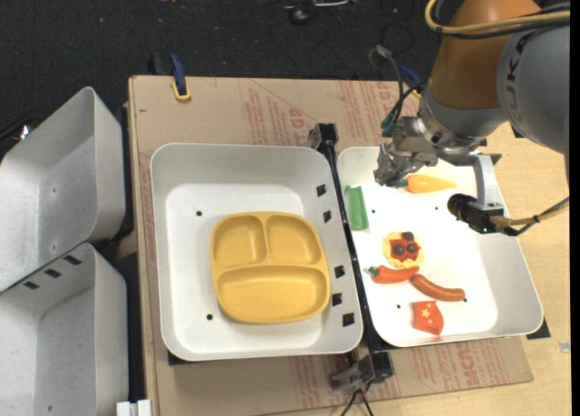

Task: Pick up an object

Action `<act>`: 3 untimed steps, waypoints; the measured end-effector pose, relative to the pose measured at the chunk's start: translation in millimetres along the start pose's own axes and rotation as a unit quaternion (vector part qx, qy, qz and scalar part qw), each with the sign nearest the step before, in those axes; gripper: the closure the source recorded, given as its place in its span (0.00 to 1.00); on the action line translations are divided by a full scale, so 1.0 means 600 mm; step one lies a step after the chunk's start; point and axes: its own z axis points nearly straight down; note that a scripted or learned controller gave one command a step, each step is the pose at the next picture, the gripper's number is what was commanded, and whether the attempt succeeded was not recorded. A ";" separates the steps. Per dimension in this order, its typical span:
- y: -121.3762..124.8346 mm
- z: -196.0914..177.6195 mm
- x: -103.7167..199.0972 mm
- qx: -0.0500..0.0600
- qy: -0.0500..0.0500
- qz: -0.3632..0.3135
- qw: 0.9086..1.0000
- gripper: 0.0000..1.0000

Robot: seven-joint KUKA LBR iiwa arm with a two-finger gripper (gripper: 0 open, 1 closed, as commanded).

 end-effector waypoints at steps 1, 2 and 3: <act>-0.040 0.021 0.071 0.001 0.000 0.000 1.000 1.00; -0.082 0.035 0.145 0.001 0.000 0.000 1.000 1.00; -0.114 0.033 0.234 0.001 0.000 0.000 1.000 1.00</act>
